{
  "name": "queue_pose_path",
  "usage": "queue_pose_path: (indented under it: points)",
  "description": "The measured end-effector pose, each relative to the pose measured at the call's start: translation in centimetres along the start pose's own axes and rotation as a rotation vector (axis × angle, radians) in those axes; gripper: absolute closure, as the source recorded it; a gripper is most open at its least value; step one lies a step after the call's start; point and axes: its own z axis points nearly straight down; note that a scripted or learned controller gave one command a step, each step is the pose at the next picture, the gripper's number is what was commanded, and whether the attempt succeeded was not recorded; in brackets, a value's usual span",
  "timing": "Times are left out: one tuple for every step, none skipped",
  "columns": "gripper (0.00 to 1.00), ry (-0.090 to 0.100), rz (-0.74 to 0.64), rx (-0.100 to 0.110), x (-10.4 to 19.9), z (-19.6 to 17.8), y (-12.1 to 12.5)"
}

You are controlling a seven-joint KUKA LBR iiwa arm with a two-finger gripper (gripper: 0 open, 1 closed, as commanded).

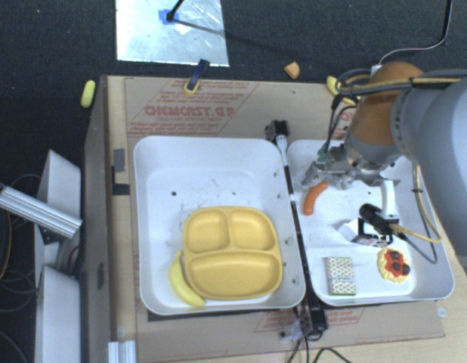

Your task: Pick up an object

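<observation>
Hovered over orange sausage toy (314, 197) at upper left of right bin (437, 278); hand (333, 174) state impossible to tell, perhaps just touching it. Judged light, smooth, stiff plastic; best pinched across its narrow middle.

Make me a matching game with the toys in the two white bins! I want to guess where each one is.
Things:
1. yellow divided plate
2. banana
3. orange sausage
4. pizza slice

Places:
A. right bin, near its left wall, just below the gripper
B. left bin, tucked against the plate's lower left edge
C. right bin, near its front right corner
D. left bin, filling its front half

Pairs: 1-D, 2-B, 3-A, 4-C
</observation>
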Motion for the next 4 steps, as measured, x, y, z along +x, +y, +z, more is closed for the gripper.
queue_pose_path:
  points:
    - [0.0, 0.001, -0.002, -0.001, 0.4, 0.0, 2.1]
    - [0.0, 0.0, 0.001, 0.0, 0.4, 0.0, 0.7]
    - [1.0, 0.0, -0.001, -0.003, 0.4, -1.1, 0.8]
    - [0.0, 0.001, -0.001, -0.002, 0.4, -1.1, 0.7]
